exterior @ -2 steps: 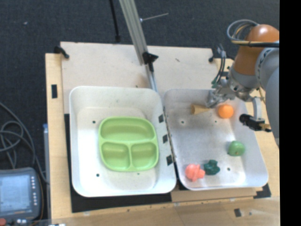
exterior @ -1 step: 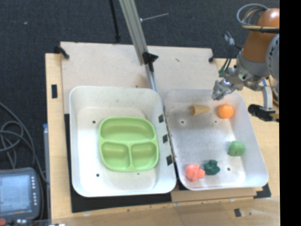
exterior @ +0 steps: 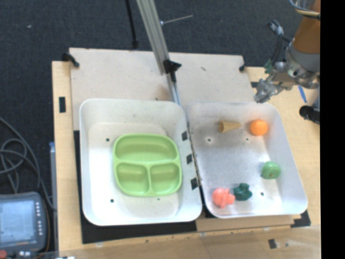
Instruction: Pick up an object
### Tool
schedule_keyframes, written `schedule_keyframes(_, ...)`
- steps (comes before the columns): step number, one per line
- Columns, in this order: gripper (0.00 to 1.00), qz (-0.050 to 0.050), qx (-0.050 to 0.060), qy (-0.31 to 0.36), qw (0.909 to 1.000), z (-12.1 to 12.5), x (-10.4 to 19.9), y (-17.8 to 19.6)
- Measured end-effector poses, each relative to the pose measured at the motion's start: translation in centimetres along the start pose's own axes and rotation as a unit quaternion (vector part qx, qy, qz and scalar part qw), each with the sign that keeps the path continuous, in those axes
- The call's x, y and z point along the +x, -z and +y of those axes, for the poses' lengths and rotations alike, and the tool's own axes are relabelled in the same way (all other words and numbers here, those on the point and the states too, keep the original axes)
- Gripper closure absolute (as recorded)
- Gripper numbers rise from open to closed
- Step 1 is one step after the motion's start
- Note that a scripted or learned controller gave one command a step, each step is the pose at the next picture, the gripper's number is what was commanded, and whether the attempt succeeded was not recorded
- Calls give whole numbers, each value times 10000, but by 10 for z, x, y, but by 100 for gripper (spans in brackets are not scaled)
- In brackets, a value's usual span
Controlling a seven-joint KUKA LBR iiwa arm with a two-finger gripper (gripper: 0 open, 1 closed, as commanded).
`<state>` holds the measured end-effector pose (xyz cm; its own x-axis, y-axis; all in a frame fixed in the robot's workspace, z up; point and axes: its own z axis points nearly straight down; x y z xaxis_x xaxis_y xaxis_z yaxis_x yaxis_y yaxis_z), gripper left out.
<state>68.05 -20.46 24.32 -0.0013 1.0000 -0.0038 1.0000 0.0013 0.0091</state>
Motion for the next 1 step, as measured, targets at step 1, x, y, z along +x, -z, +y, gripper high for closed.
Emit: schedule_keyframes(1,100,2,1,25,10000,2,-2,56)
